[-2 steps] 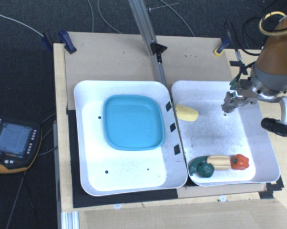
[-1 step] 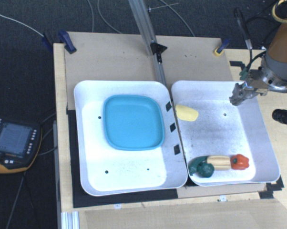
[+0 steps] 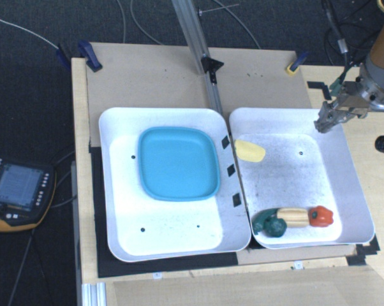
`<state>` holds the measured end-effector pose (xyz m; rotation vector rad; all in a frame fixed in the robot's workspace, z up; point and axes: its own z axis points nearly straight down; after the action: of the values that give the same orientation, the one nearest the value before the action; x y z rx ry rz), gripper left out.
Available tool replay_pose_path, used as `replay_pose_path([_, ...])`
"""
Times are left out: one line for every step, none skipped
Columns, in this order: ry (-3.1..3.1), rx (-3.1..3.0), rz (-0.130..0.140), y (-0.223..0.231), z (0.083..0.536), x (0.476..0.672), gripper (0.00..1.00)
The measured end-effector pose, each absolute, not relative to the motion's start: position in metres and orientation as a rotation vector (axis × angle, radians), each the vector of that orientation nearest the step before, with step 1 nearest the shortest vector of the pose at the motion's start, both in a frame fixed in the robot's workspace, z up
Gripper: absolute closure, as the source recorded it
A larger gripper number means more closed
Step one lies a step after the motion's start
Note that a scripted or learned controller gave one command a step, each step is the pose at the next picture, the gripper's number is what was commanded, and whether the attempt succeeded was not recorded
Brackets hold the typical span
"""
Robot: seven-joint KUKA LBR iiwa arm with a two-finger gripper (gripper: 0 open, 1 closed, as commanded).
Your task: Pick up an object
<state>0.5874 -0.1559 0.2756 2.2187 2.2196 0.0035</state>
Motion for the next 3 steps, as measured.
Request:
replay_pose_path([2.227, 2.217, 0.002, -0.101, 0.279, 0.581, 1.00])
replay_pose_path([2.227, 2.218, 0.001, -0.057, 0.264, 0.576, 1.00])
replay_pose_path([2.227, 2.218, 0.000, -0.008, 0.250, 0.566, 1.00])
